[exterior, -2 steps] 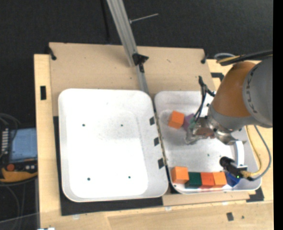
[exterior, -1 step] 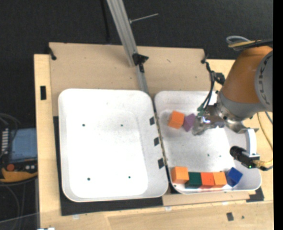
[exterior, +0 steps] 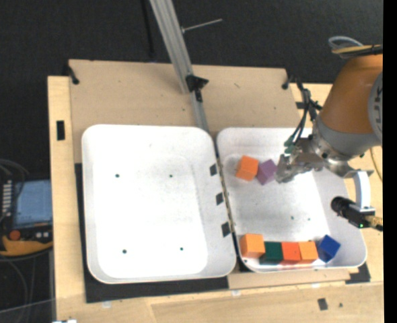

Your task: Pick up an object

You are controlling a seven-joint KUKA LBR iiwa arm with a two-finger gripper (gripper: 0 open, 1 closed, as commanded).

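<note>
1. The tool (exterior: pixel 284 169) sits low in the right white bin (exterior: pixel 333 200), just beside the small purple cube (exterior: pixel 266 171); its grip cannot be told.
2. An orange cube (exterior: pixel 247 168) touches the purple one, crowding any grasp.

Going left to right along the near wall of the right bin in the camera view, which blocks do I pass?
Orange block → green block → red-orange block → second orange block → blue block.
</note>
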